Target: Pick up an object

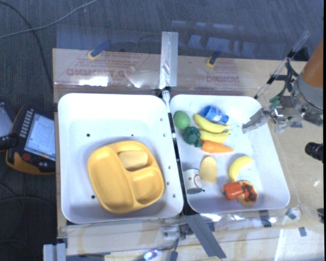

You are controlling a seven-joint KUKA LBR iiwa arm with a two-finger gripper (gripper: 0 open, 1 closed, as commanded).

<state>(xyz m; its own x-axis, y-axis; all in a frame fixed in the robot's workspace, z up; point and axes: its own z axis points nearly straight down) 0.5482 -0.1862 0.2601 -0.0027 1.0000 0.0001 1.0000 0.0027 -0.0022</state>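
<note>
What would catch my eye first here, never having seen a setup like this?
Probably the big yellow divided plate, sitting alone in the left bin. Next, the bright cluster of toy food in the right bin: a banana across a blue item, a green ball, a carrot and a red piece near the front. The gripper hangs over that bin's right rim.

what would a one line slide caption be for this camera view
Gripper hovers over the right bin of toy food; a yellow divided plate sits in the left bin.
</note>
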